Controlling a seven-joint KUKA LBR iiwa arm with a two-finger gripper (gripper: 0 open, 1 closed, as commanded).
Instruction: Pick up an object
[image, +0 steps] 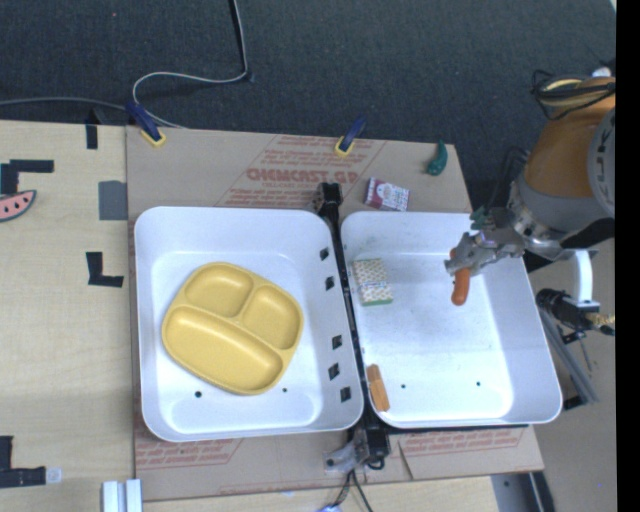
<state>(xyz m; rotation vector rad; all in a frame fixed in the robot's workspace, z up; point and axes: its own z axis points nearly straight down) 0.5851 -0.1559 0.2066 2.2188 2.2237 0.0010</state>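
Gripper (461, 272) pinches a small smooth orange cylinder (460, 290) hanging above right bin (520, 390); speckled rectangular sponge (373, 281) lies well left, orange stick (378, 388) near front-left corner.

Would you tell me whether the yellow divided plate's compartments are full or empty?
Empty: the yellow divided plate lies flat in the left bin, and all three compartments show bare yellow.

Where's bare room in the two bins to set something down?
The right bin has the most: its floor is bare between the patterned block, the orange stick by the divider and the gripper. The left bin is crowded by the yellow plate; only strips along its walls remain.
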